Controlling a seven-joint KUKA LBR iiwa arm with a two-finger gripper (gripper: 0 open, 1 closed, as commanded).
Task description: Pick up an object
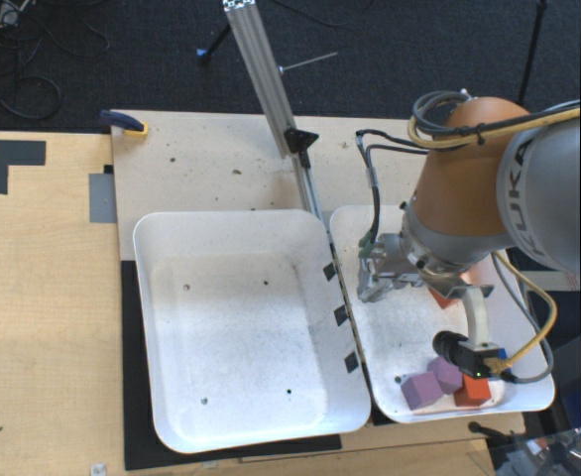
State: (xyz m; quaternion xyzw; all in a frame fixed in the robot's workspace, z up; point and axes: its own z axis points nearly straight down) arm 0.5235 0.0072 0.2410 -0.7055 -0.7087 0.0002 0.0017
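Dark carpet floor (122, 38) up top, loose cables (13, 13) in far-left corner. Pale wood bench (33, 296) below, w/ dark grey patches (11, 162) at left and blue-yellow clamp (124, 121) on back edge. Slanted alu. rail (266, 72) rising from bench, checker tag (239, 1) on tip. Black mat (132, 365) lying flat on bench. Even, soft light.

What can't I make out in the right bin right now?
- Camera view: the arm covers much of the right bin; whatever lies beneath is hidden.
- A reddish thing beside the gripper is mostly hidden under the arm.
- The orange block sits partly behind a purple block.
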